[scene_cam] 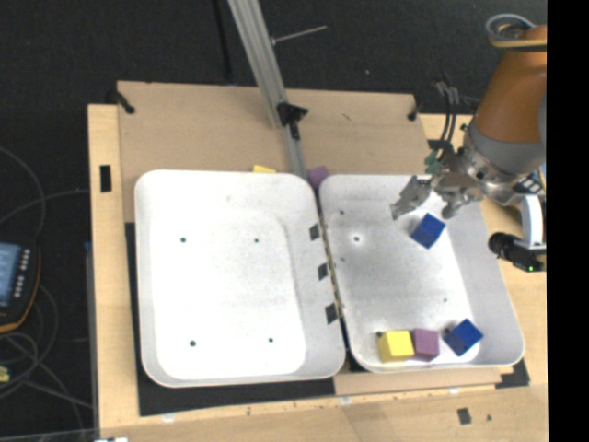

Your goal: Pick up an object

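Observation:
My gripper (425,206) hangs over the back of the right bin (386,274), its grey fingers (403,206) spread open. A blue cube (428,231) lies just in front of the fingertips, tilted, and is not pinched between them. Along the bin's front wall sit a yellow cube (397,344), a purple cube (425,342) touching it, and a second blue cube (462,336) a little to the right.
The left bin (225,274) stands beside the right one, with a divider between them. A slanted metal rod (267,72) crosses behind the bins. A small purple block (317,175) and a yellow piece (264,168) lie behind the bins' back rims.

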`<state>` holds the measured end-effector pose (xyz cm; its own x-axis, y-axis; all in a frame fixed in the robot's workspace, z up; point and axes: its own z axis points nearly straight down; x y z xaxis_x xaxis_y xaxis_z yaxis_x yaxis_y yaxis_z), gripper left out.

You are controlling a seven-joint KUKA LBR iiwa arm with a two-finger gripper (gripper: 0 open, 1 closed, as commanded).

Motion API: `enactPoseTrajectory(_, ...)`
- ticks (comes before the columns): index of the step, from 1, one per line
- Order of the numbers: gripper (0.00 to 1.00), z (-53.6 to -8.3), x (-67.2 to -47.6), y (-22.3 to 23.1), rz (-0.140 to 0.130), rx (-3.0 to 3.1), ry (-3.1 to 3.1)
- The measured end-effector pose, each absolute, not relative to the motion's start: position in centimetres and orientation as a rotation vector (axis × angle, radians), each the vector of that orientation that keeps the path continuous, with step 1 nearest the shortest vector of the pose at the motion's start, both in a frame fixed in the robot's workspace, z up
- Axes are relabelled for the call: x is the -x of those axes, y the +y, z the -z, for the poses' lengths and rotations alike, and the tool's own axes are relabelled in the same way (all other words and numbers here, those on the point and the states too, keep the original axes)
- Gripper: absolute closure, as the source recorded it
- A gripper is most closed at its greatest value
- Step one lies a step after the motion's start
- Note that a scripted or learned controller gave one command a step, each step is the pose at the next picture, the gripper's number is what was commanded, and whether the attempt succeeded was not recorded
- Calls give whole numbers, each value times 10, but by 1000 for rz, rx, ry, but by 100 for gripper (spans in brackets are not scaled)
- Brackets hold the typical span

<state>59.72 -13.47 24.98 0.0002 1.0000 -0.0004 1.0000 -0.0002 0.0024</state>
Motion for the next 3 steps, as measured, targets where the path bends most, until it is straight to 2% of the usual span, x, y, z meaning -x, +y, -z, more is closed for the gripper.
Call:
enactPoseTrajectory(1,0,-152,-577,-141,8,-2226,2224)
enactPoseTrajectory(2,0,-181,-556,-130,-3,-2222,2219)
enactPoseTrajectory(3,0,-95,-569,-169,-1,-2222,2215)
